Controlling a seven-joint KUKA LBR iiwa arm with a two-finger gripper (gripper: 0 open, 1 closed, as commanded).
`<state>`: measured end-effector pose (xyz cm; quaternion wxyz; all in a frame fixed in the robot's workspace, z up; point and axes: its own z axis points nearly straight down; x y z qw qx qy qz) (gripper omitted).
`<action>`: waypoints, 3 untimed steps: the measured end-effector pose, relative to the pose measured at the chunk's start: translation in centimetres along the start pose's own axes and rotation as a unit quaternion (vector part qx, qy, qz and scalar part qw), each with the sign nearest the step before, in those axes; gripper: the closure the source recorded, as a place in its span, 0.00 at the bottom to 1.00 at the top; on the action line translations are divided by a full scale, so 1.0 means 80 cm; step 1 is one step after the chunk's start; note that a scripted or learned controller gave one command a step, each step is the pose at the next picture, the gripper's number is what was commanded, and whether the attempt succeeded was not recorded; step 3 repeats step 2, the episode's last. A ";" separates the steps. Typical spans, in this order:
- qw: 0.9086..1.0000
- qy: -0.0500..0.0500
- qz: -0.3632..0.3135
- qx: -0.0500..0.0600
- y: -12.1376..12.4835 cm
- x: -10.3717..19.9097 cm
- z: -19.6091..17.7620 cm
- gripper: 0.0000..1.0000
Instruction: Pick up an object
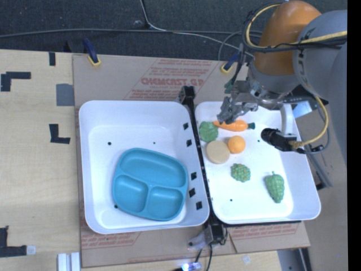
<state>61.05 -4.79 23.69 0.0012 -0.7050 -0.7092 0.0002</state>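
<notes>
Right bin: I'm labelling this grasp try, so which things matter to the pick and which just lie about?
In play:
gripper
carrot

Lying about:
lettuce piece
beige disc
orange ball
broccoli
green leafy piece
blue divided tray, left bin

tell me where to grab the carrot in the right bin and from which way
Grip the carrot across its thick orange middle, coming straight down from above. It lies flat, its long axis running left to right, so the narrow sides face the near and far bin walls. Its left end sits under the gripper and close to the green leafy piece, and the orange ball lies just in front, so probably stay mid-body.
</notes>
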 end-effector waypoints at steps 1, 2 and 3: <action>1.000 0.000 0.000 0.001 -0.012 0.065 0.017 1.00; 1.000 0.000 0.001 0.000 -0.026 0.123 0.010 1.00; 1.000 0.000 0.001 0.000 -0.026 0.123 0.010 1.00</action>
